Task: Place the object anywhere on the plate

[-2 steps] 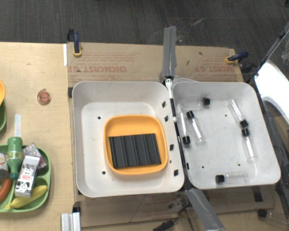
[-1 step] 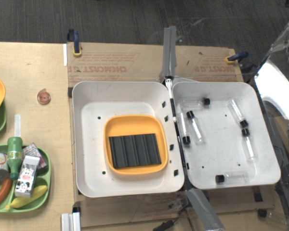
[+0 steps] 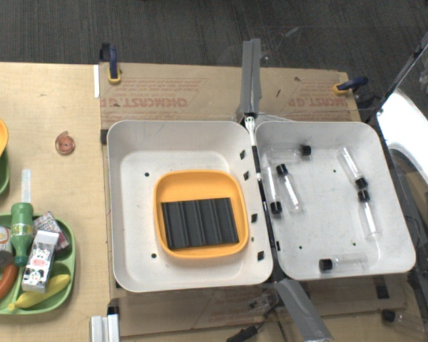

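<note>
Wooden bench (image 3: 43, 98), cardboard (image 3: 178, 95) under the bins, dark carpet (image 3: 200, 13) beyond. The black ribbed block (image 3: 200, 223) lies flat on the orange plate (image 3: 200, 179). Right of the plate, clear capped tubes (image 3: 289, 189) lie scattered; far left, a green food tray (image 3: 65, 291). Gripper state: can't tell.

A robotics lab: two white bins (image 3: 121, 212) sit on cardboard (image 3: 221, 91) clamped to a wooden table (image 3: 43, 105), toy food (image 3: 28, 255) left of the bins, grey carpet (image 3: 200, 13) behind them.
</note>
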Robot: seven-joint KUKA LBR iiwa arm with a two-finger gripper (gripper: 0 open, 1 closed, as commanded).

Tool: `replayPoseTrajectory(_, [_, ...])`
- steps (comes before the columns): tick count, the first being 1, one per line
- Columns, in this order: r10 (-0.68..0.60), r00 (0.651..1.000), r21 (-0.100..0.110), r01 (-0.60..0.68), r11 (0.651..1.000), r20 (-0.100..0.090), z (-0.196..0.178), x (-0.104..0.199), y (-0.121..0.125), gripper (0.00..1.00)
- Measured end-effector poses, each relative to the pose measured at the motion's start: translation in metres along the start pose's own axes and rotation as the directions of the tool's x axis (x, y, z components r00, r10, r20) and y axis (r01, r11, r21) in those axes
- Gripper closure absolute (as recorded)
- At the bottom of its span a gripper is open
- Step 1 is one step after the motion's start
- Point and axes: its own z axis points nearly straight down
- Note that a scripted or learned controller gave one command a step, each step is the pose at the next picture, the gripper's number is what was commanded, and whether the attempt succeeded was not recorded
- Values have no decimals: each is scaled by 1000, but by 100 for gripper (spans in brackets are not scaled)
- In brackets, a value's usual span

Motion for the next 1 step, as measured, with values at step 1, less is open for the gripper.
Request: replayPoseTrajectory(1, [-1,1000,0,1,1000,0,0,0,0,0])
